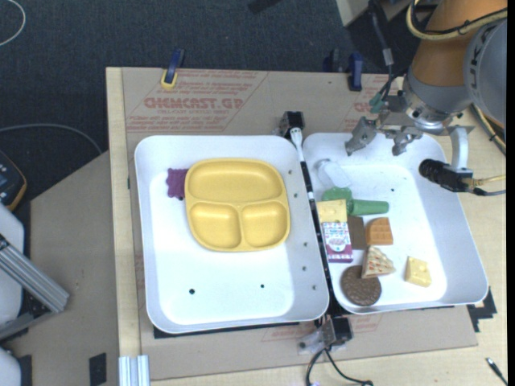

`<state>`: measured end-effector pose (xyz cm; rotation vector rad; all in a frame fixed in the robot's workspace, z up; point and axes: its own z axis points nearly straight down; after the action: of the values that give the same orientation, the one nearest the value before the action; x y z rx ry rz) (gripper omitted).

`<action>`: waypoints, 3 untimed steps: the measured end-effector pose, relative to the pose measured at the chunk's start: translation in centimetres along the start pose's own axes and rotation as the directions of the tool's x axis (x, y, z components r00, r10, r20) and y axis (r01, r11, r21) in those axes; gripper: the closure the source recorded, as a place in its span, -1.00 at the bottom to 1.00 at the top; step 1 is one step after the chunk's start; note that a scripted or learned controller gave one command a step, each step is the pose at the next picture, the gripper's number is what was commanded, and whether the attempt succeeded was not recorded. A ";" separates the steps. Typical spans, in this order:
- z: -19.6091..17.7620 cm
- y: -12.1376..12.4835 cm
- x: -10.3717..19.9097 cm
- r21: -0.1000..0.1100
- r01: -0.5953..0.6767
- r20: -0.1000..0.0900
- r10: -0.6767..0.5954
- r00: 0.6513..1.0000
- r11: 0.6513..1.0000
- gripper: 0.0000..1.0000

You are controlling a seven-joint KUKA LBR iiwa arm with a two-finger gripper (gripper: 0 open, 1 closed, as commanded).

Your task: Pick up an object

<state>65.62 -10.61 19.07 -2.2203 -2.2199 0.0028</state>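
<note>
Arm: grey, orange band above the wrist, reaching in from the right; wrist sits above the far end of the right bin point(471, 252).
Gripper point(381, 139): fingers spread apart, nothing between them; released. It hangs over the bare far part of the right bin, apart from all the items.
Task things: small food-like pieces clustered at the near-left of the right bin, likely bunched there because the bin is the pick source.
Green piece point(359, 205): lies flat, nearest the gripper, just beside a yellow block point(331, 211).
Packet point(336, 240): striped, pink and white, lies along the bin's left wall, touching the yellow block.
Brown square point(380, 232): near the middle of the cluster.
Wedge point(377, 262): tan, touching the dark round disc point(360, 285) at the near rim.
Cheese cube point(417, 272): stands a little apart on the right; easiest to reach without bumping neighbours, by my reading.
Left bin point(161, 288): holds a yellow divided plate point(238, 203) with a purple piece point(176, 182) tucked at its left edge.
Stage: approach, judged; no object grasped yet.
Risk: crowded pieces could be nudged or pinched two at once.
</note>
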 end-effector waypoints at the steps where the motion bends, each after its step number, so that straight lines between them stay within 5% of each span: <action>1: 5.8 0.7 0.0 0.000 0.001 0.000 -0.001 1.000 1.000 -1.00; 2: 8.7 1.2 0.1 -0.014 0.002 -0.001 -0.002 1.000 1.000 -1.00; 3: 7.5 1.4 0.2 -0.024 0.002 -0.002 -0.002 1.000 1.000 1.00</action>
<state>67.02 -10.44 11.57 -2.2297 -2.2331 -0.0261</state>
